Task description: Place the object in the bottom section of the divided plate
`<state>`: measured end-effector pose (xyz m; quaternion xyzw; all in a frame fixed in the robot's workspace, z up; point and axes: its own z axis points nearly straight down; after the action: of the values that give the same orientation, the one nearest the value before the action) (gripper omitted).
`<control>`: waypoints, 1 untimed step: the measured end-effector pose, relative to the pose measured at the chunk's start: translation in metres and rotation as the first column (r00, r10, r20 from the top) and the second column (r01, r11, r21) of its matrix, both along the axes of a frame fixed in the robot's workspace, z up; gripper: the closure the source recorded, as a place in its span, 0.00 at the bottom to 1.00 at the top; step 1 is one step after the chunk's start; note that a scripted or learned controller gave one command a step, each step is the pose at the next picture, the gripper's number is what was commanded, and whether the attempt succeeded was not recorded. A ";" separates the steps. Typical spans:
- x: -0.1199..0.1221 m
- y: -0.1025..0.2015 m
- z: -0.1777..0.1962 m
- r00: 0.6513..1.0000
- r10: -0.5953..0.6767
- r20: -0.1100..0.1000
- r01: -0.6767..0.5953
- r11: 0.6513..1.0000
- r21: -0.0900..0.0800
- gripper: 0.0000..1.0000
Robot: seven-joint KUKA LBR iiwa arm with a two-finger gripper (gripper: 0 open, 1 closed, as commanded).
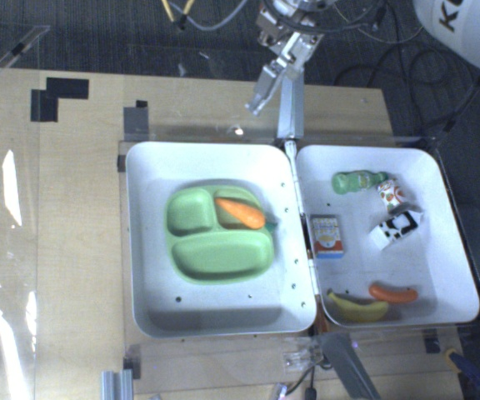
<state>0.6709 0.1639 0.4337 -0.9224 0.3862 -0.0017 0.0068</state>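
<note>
A banana (358, 307) and a red sausage-shaped toy (393, 292) are found at the near edge of the right bin (452, 215), touching or nearly so. Farther in, a small printed box (327, 236) lies just beside the inner wall, with a black-and-white block (396, 226), a small figure-like item (389, 193) and a green bottle (358, 181) lying on its side toward the far right. In the left bin (144, 223) the green divided plate (221, 233) is seated flat near the centre, its large bottom section (223, 255) on the near side and bare. The orange carrot (240, 212) is lying in the far right compartment, tilted, its tip at or over the plate's right rim; it is judged the object to be moved, since it rests one section away from the target. The end effector (283, 61) is held high beyond the far rims, above the bench (73, 223) near the bins' divide, fingers spread and gripping nothing. This raised, outboard stance is judged to leave both bins unobstructed for the camera. The carrot's transfer into the bottom section is not yet done
</note>
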 end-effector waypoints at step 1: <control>-0.010 -0.047 0.001 0.880 0.475 0.007 -0.475 0.880 -0.007 0.00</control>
<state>0.6613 0.1166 0.4342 -0.9889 0.1486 -0.0050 0.0064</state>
